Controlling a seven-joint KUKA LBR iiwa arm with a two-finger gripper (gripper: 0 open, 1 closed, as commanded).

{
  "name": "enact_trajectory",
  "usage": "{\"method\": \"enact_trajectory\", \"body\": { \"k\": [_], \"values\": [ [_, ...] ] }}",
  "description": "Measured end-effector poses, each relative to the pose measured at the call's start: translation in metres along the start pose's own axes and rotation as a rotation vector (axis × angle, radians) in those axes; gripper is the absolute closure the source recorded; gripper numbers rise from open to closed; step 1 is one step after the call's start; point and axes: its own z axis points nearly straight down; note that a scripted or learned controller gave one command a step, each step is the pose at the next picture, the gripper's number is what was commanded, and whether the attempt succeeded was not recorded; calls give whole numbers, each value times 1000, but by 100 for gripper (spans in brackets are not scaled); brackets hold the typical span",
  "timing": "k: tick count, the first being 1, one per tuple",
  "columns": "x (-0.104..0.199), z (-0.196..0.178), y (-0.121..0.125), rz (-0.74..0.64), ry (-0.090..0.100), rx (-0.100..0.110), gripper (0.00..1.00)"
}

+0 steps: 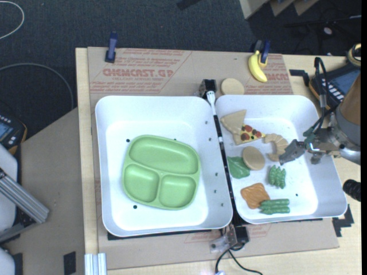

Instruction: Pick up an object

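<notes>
The right white bin (327, 196) holds several toy foods. A pizza slice (242, 129) lies at its back left, with a tan cookie (253, 158) and pale tan pieces (276, 144) toward the middle. A green leaf (237, 167), a broccoli piece (277, 176), an orange piece (254, 195) and green beans (274, 206) lie nearer the front. My gripper (303, 153) hangs over the bin's right half, just right of the tan pieces and above the broccoli. It is open, with nothing between its fingers.
The left white bin (109, 125) holds a green divided plate (162, 172). Behind the bins, a toy banana (257, 67) and a tan disc (232, 86) rest on the cardboard sheet. Blue clamps (110, 47) sit at the board's back edge.
</notes>
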Motion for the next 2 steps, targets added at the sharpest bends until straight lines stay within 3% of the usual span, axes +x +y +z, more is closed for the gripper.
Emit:
{"method": "enact_trajectory", "body": {
  "k": [1,2],
  "values": [
    [23,124,-11,-1,4,13,0],
    [21,106,-7,2,-1,-3,100]
  ]
}}
